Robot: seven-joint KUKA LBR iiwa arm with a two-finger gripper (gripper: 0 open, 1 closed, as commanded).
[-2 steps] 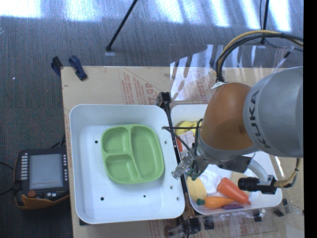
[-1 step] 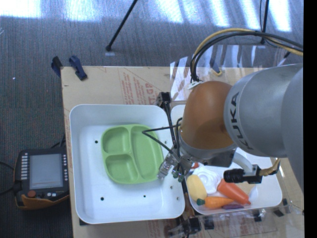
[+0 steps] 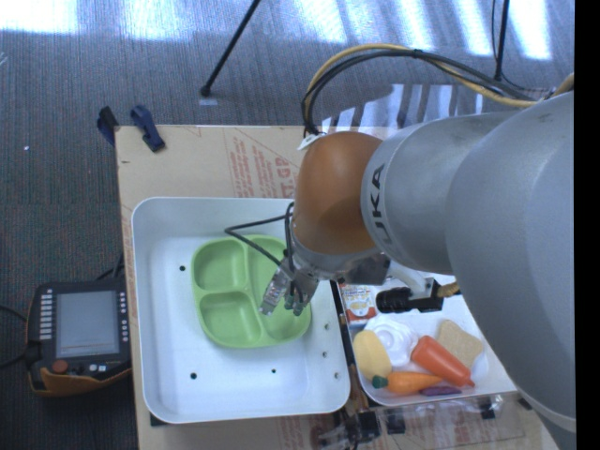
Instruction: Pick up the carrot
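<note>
- Gripper (image 3: 284,295) sits over the left bin (image 3: 159,364), just above the right side of a green divided plate (image 3: 234,293); we see its fingers pointing down and left toward the plate, with nothing between them. They look close together, yet the view is too small and blurred for us to say whether they are parted or pressed, so we cannot tell.
- We see the arm (image 3: 450,214) coming in from the right, its orange band (image 3: 333,195) right above the wrist and black cables (image 3: 258,225) running beside it.
- We find the carrot (image 3: 412,381) in the right bin (image 3: 370,390), near the front edge, lying on its side with its green end toward the left. It is well apart from the gripper and untouched.
- We note other toy food around it: a larger orange-red piece (image 3: 441,359) just behind it, a yellow rounded piece (image 3: 372,352) to its left, a white item (image 3: 398,337) behind that, a tan slice like bread (image 3: 459,340) toward the right, and a thin purple piece (image 3: 436,391) at the front.
- We see a small printed packet (image 3: 359,303) at the back of the right bin, partly under the arm.
- We see a handheld control pendant (image 3: 80,331) on the floor to the left of the bench, and two blue clamps (image 3: 141,127) at the bench's far left corner.
</note>
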